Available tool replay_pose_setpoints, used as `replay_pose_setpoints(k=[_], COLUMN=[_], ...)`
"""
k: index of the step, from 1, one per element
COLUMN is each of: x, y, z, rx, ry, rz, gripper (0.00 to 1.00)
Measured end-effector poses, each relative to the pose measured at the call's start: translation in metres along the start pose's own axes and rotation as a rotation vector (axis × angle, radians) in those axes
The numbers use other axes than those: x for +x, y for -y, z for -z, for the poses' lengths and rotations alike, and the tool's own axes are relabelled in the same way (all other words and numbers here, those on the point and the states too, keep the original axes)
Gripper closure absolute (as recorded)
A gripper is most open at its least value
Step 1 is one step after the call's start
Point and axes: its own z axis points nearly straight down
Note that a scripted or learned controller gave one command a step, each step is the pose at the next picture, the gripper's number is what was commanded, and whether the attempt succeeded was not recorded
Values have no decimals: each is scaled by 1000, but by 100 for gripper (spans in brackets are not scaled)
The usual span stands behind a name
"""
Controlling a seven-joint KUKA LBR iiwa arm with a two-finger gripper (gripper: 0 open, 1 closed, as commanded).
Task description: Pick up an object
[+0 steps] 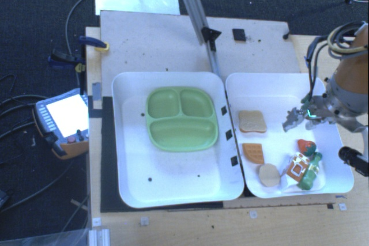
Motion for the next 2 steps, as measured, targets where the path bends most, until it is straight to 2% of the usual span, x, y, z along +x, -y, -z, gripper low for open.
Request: replay_pose_setpoints(k=[1, 2], x=[0, 3], y=[-1, 0], z=[1, -41], rx=[-2, 2], ry=[0, 0], rz=[0, -3], gripper=[0, 0])
